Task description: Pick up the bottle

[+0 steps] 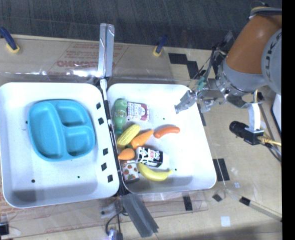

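Green plastic bottle (119,112) is lying at the right bin's (197,176) left wall, touching the yellow corn cob (127,134). Two-finger gripper (186,102) is hovering well apart near the right rim; finger state cannot be told. Risk: crowding may spoil the grasp.

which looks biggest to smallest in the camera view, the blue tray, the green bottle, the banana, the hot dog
1. blue tray, by far the largest
2. green bottle
3. banana and hot dog: too alike to rank

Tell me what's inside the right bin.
The right bin holds a green bottle, corn, carrot, sausage, banana and small cartons. Anything beneath this pile is hidden.
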Robot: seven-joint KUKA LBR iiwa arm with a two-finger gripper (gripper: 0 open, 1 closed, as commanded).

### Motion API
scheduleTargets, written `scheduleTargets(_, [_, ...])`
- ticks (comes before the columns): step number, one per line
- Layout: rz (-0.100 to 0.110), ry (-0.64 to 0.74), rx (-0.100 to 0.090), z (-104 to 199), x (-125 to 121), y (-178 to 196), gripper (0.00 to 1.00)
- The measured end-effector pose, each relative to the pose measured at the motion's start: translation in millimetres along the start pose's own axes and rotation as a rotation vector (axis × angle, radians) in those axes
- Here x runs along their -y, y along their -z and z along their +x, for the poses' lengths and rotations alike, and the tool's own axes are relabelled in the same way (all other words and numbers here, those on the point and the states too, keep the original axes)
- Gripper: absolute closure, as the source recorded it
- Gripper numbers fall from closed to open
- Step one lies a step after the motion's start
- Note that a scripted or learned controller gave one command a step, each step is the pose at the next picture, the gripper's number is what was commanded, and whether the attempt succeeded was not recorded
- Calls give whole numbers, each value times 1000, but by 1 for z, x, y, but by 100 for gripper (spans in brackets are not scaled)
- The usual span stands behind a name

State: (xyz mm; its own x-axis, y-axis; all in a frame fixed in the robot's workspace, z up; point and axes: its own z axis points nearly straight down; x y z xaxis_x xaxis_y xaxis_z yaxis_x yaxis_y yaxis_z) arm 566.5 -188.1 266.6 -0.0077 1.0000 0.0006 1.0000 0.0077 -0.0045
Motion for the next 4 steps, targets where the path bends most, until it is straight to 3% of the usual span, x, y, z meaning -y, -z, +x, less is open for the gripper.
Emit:
scheduleTargets(1, [0,298,0,75,-62,-80,0])
scheduleTargets(2, [-2,-37,6,85,-43,-170,0])
scheduleTargets(3, [-4,23,1,162,-92,-44,0])
scheduleTargets(4, [1,249,1,180,-58,-75,0])
